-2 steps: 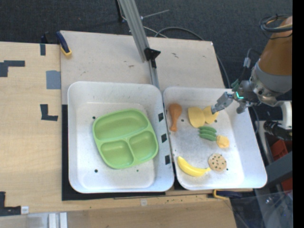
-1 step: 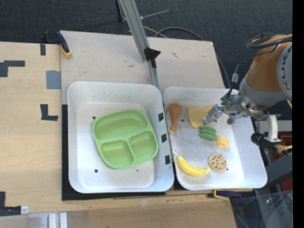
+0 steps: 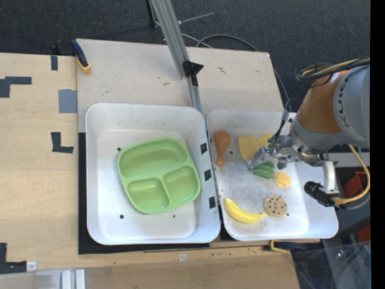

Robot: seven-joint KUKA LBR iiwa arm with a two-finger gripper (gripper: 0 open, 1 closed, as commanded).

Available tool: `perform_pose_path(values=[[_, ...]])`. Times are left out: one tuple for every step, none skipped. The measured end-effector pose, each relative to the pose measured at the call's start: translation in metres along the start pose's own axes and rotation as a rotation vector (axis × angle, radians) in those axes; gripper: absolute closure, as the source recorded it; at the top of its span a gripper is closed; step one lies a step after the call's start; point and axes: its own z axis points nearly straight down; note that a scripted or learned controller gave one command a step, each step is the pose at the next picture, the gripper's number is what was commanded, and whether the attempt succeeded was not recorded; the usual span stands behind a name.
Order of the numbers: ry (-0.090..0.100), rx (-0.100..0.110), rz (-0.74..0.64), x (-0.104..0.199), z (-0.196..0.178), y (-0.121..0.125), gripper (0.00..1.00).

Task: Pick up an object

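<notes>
The end effector [image 3: 263, 160] is lowered into the right bin [image 3: 301, 221], set directly over a green toy vegetable [image 3: 263, 172]; its state cannot be told. A yellow wedge [image 3: 248, 146] is seen just beside it, a drumstick [image 3: 221, 144] farther out, and a banana [image 3: 242, 212] and cookie [image 3: 275, 206] nearer the camera.

Colours in the two white bins

Left bin [image 3: 96, 161]: lime-green tray [image 3: 158, 174]. Right bin [image 3: 301, 221]: yellow banana [image 3: 243, 212], tan cookie [image 3: 275, 206] with dark specks, orange-brown drumstick [image 3: 221, 144], green pod [image 3: 263, 172], yellow wedge [image 3: 248, 146].
</notes>
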Motion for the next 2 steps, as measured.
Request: perform_pose_path(values=[[-0.003, -0.007, -0.001, 0.0, 0.025, 0.0, 0.0], [-0.002, -0.007, -0.002, 0.001, 0.014, 0.0, 1.0]])
